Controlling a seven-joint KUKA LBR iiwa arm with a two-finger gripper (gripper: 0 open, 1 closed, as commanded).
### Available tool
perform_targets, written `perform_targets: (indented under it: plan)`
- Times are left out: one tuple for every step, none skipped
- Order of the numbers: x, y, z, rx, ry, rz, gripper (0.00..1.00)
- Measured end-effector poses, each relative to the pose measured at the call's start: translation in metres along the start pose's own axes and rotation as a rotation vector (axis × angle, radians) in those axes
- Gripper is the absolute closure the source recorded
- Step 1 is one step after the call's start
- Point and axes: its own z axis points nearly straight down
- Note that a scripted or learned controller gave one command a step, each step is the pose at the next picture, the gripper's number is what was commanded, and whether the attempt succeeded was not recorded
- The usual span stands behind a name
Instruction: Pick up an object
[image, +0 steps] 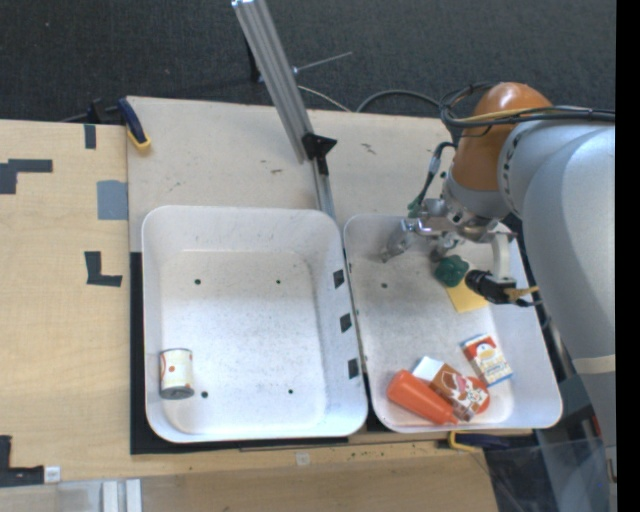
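Observation:
My gripper hangs over the far part of the right bin, below the orange band of the wrist. Just right of it lie a small green object and a flat yellow piece. Near the bin's front edge are an orange bottle-shaped item, a brown packet, a small white block and a red-and-white carton. A small can stands in the front left corner of the left bin. I see nothing held in the gripper.
A slanted metal rail runs from the top of the view down to the gap between the bins. The grey arm covers the right bin's right side. A blue-and-yellow clamp sits on the bench's far left.

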Motion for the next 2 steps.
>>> perform_targets:
  plan:
    - [0.0,0.0,-0.01,0.0,0.0,-0.001,1.0]
    - [-0.009,0.003,-0.065,-0.025,-0.001,-0.002,1.0]
